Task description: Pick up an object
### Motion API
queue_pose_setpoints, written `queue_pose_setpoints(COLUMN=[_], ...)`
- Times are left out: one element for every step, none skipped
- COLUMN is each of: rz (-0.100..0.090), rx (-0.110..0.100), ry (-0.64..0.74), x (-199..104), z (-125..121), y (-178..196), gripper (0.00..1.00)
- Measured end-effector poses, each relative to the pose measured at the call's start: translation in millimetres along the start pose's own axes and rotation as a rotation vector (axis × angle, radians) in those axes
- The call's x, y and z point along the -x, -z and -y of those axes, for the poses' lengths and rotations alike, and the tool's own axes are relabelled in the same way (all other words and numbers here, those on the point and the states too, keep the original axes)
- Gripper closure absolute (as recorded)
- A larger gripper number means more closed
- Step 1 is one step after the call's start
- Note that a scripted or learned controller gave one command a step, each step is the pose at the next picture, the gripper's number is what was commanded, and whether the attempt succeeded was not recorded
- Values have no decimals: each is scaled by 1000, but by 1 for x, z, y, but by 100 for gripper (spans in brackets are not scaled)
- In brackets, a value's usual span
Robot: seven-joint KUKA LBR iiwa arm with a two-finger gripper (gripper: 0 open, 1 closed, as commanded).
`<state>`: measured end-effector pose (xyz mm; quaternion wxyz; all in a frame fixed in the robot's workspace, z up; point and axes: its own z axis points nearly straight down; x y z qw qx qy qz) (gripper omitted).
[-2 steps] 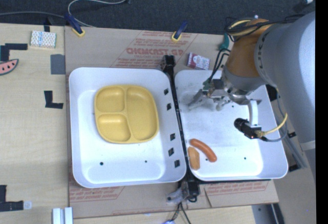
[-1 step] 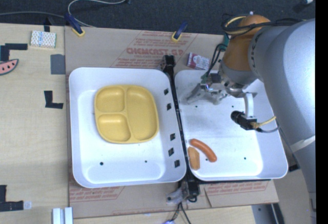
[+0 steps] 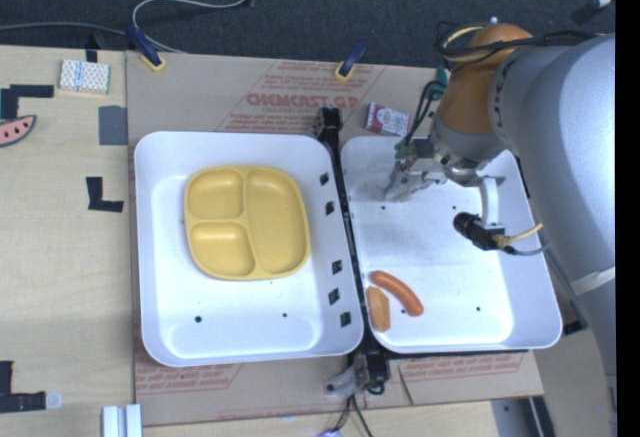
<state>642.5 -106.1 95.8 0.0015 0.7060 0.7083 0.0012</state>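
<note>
Two hot dogs sit in the near-left corner of the right bin [image 3: 520, 315]: a reddish sausage [image 3: 397, 292] lying at a slant, and a paler one [image 3: 378, 309] just beside it against the left wall. My end effector [image 3: 405, 183] hangs well apart from them over the far part of that bin, can't tell how wide it is. The left bin [image 3: 160, 255] has a yellow divided plate [image 3: 246, 222]. Cardboard covers the surface [image 3: 60, 255] under both.

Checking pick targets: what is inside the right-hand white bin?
Two sausage-like pieces lie near the right bin's front-left corner. The gripper hangs over its back; the floor under the arm is hidden.
</note>
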Motion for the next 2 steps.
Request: queue_pose_setpoints(rz=[0,0], rx=[-2,-2], ry=[1,1], x=[-1,0], z=[0,0], y=[9,9], gripper=[100,0])
